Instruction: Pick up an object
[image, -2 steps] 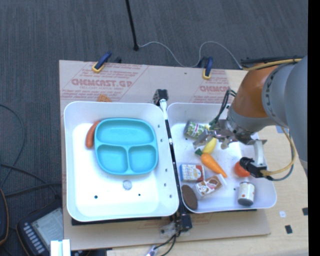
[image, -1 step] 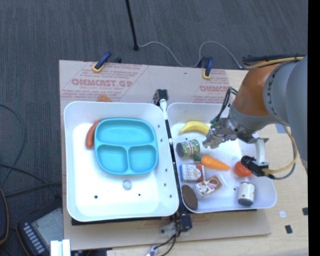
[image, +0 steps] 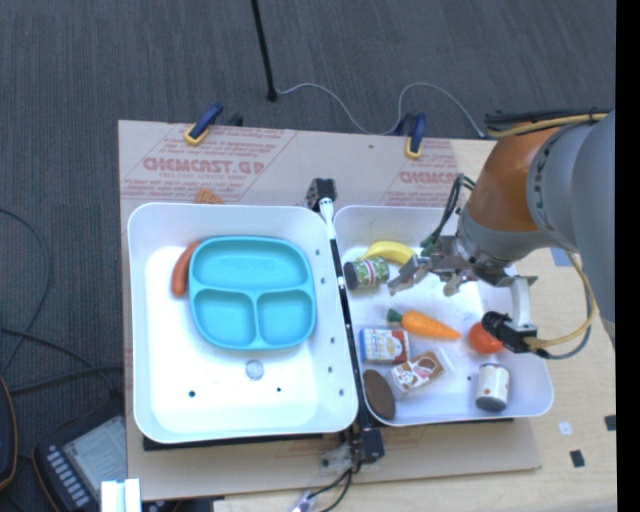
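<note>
My gripper (image: 429, 280) hangs over the upper middle of the right bin (image: 527, 405). It is open, its two fingers spread left and right, and nothing sits between them. A yellow banana (image: 389, 251) and a small green jar (image: 368, 272) lie just left of it. Just below it is an orange carrot (image: 430, 325). A red tomato (image: 484, 340) and a silver can (image: 491, 385) rest at the lower right. Two small cartons (image: 384, 345) (image: 418, 372) and a brown oval piece (image: 378, 393) lie along the bin's lower left.
The left bin (image: 160, 400) holds a blue divided plate (image: 253, 292), a reddish sausage (image: 181, 268) beside the plate's left edge, and a small round disc (image: 254, 370). The grey arm with its orange band (image: 505, 185) spans the right bin's upper right corner. Clamps (image: 414, 138) grip the board's far edge.
</note>
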